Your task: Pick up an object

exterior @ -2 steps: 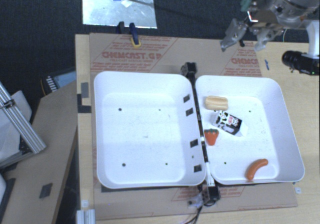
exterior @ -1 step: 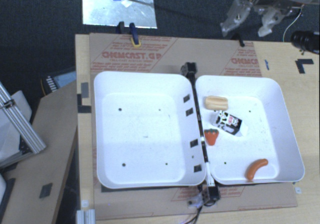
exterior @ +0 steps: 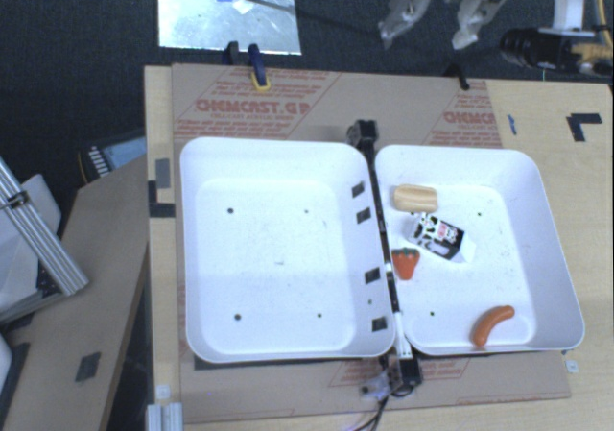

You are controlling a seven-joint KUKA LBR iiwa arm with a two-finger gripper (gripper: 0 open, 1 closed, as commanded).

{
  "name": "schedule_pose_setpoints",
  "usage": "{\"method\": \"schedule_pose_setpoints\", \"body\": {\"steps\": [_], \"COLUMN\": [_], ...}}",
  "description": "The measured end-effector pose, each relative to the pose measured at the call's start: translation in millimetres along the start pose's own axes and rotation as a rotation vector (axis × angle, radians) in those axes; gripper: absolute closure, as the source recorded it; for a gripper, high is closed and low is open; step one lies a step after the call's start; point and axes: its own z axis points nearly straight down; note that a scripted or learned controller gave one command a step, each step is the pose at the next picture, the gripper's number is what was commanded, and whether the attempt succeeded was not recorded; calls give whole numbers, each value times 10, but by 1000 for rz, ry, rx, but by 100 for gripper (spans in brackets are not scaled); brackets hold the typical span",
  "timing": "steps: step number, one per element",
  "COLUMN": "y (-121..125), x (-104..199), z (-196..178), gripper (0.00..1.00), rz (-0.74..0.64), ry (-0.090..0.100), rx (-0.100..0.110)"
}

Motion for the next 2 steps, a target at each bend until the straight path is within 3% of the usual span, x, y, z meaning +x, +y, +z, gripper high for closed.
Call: {"method": "schedule_pose_setpoints", "body": {"steps": [2], "y": [212], "x": [1283], "z": [80], "gripper": [0], "rz": [-2], "ry": [2], "rx": [3]}}
